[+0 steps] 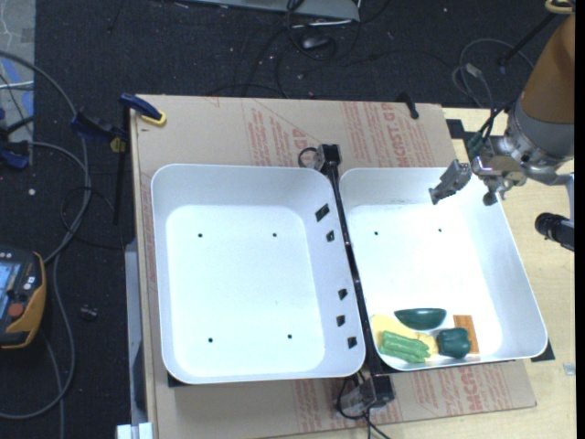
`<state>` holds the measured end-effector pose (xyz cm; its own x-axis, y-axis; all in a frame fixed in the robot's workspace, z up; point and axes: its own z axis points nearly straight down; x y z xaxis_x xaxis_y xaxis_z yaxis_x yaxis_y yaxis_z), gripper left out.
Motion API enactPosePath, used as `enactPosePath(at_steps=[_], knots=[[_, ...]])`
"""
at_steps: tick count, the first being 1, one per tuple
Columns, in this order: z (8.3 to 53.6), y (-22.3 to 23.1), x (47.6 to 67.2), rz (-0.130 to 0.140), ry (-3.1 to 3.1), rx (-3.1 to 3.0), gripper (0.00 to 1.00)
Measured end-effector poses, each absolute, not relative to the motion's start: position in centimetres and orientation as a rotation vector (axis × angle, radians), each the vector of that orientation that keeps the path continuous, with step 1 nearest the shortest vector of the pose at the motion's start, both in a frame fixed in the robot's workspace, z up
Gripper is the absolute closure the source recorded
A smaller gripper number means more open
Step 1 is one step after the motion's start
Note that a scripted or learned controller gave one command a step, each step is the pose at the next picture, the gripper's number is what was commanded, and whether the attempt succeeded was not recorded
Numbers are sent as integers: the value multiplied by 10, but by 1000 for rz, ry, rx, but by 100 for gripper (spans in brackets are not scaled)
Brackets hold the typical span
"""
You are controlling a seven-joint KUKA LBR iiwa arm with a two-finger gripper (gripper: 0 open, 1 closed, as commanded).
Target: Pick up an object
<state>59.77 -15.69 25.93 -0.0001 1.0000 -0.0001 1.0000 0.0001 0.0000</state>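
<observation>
Several small objects lie together at the near edge of the right bin [512, 273]: a dark green bowl-shaped piece [420, 317] resting on a yellow piece [391, 325], a light green bumpy piece [403, 347], a teal-green chunk [453, 342] and a small orange block [466, 323]. My gripper [469, 190] hangs over the far right corner of that bin, well away from the objects. Its two fingers are spread apart and open, with nothing between them.
The left bin [164, 245] sits beside the right one, with a black divider strip [343, 245] between them. Both rest on a cardboard sheet [366, 126]. Cables and a blue-and-yellow clamp [142, 110] lie beyond the far left corner.
</observation>
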Motion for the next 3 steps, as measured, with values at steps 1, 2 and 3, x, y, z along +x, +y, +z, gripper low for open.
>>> enactPosePath(at_steps=[1,2,3], knots=[[145,-168,537,-10,2225,2231,0],[150,-167,540,0,2221,2222,0],[150,-167,540,0,2222,2222,0]])
